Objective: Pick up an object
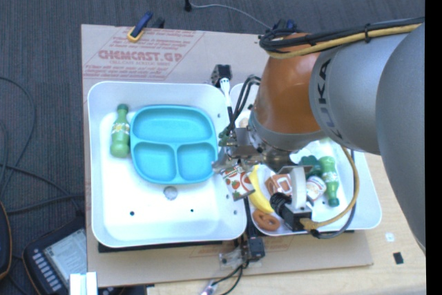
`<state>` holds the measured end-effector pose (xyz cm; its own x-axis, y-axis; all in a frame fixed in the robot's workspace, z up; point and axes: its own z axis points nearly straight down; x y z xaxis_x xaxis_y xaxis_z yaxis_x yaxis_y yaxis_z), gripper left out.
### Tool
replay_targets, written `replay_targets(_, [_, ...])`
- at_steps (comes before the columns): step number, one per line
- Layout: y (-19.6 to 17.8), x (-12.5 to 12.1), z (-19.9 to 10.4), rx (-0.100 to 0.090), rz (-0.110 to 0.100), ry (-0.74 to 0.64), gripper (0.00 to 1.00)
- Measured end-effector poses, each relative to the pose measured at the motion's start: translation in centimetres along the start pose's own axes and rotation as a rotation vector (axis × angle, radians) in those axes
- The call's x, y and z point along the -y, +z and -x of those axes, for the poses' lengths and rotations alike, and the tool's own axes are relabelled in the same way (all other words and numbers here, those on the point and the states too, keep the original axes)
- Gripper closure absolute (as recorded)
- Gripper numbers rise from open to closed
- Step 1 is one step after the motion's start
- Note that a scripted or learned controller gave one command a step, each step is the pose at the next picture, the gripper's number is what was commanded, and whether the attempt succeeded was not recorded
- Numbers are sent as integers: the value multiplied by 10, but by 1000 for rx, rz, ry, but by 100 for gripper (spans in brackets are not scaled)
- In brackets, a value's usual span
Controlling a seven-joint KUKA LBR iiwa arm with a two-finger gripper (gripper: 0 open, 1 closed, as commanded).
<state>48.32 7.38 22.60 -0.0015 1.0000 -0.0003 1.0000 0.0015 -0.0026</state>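
Centre-right of frame: gripper (233,157) low at right bin (369,214) left edge, opening and hold indiscernible. Centre over banana (259,194), avoid divider, descend straight.

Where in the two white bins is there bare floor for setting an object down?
Left bin: bare floor in front of the blue tray, apart from a small grey object. Right bin: crowded with the banana, green bottles and the arm overhead.

Arm (331,90) reaches in from right, gripper (231,152) (fingers seemingly hidden) lowered.
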Motion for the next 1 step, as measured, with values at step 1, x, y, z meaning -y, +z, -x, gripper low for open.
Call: replay_targets(1, [-10,0,0,1,-1,0,100])
